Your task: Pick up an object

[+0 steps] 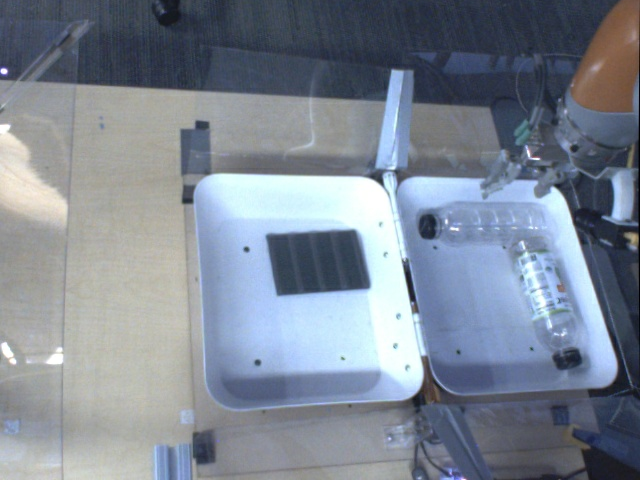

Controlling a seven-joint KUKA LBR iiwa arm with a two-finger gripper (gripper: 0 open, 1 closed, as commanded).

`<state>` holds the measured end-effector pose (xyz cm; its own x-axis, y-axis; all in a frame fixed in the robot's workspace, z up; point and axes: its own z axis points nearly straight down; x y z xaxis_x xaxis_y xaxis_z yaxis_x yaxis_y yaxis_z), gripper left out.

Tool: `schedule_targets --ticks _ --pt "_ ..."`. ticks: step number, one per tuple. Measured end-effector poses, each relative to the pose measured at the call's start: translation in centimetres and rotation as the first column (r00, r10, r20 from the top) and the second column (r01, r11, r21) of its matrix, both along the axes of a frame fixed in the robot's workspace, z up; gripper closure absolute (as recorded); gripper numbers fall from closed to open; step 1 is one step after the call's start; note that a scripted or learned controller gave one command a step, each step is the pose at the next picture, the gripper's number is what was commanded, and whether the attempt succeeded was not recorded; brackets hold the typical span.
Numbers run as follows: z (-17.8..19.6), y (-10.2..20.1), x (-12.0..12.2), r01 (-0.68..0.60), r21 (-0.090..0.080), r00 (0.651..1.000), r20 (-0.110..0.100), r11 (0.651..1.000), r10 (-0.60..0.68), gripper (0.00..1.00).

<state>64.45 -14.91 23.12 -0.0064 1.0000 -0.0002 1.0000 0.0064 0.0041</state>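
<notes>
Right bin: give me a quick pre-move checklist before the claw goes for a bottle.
1. Targets present: ok, two clear bottles, the capped bottle lying crosswise and the labelled bottle, lie in the right bin.
2. Bottles separated: not ok, their ends meet.
3. Claw over bin: not ok, it sits above the far rim.
4. Claw holding nothing: ok.
5. Left bin contents: ok, dark ribbed pad lies flat.

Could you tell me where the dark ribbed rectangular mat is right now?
The dark ribbed rectangular mat lies flat in the left white bin, toward its upper middle, apart from the two clear plastic bottles in the right bin.
</notes>
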Motion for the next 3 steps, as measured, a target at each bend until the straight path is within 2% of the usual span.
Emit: schedule_targets --ticks 1,2,3 --pt "-7.8 -5.0 1.0 0.008 -0.003 1.000 0.008 1.000 -0.008 0.00" --pt "-6.5 -4.9 1.2 0.002 -0.006 1.000 0.016 1.000 -0.002 1.00" --pt "-6.5 -4.9 1.2 0.002 -0.006 1.000 0.016 1.000 -0.001 0.00"
